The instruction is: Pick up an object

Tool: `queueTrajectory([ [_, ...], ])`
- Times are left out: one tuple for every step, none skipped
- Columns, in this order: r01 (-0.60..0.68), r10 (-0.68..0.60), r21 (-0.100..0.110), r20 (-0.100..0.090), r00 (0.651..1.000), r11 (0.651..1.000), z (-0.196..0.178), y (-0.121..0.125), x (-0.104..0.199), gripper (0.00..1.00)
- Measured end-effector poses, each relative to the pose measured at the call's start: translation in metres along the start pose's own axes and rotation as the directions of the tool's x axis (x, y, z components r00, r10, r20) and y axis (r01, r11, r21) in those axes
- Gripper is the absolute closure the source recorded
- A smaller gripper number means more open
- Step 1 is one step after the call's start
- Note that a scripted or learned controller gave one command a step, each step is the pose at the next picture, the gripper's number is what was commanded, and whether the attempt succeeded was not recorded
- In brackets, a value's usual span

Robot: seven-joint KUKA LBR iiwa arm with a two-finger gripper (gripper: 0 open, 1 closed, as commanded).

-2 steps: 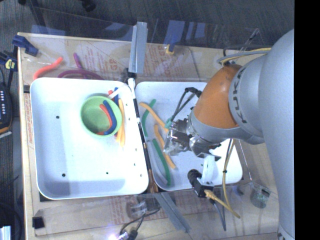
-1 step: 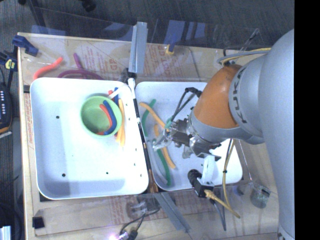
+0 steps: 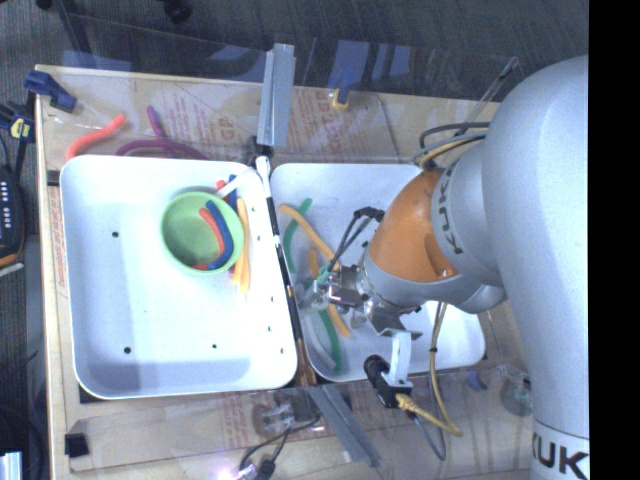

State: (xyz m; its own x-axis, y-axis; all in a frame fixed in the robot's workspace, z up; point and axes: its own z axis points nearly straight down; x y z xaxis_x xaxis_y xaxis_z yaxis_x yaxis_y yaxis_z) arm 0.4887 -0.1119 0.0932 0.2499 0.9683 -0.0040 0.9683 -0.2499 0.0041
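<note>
Several curved strips lie in the right bin (image 3: 345, 183): an orange strip (image 3: 302, 220), a green strip (image 3: 291, 238) beside it, and another green strip (image 3: 335, 346) nearer the front wall. My gripper (image 3: 323, 293) is down low in this bin, at its left side, right among these strips. The orange-banded wrist (image 3: 410, 243) hides the bin's middle. In the left bin (image 3: 150, 328) a green bowl (image 3: 192, 233) holds blue, red and orange curved pieces.
A metal bar (image 3: 275, 93) stands behind the seam between the bins. An orange piece (image 3: 95, 138) and a purple hose (image 3: 160, 149) lie on the bench behind the left bin. Cables (image 3: 435, 408) hang at the front right, below the arm.
</note>
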Motion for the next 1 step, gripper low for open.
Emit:
queueTrajectory([
  [0.010, -0.010, 0.000, -0.003, 1.000, 1.000, -0.0107, 0.0008, 0.0025, 1.00],
])
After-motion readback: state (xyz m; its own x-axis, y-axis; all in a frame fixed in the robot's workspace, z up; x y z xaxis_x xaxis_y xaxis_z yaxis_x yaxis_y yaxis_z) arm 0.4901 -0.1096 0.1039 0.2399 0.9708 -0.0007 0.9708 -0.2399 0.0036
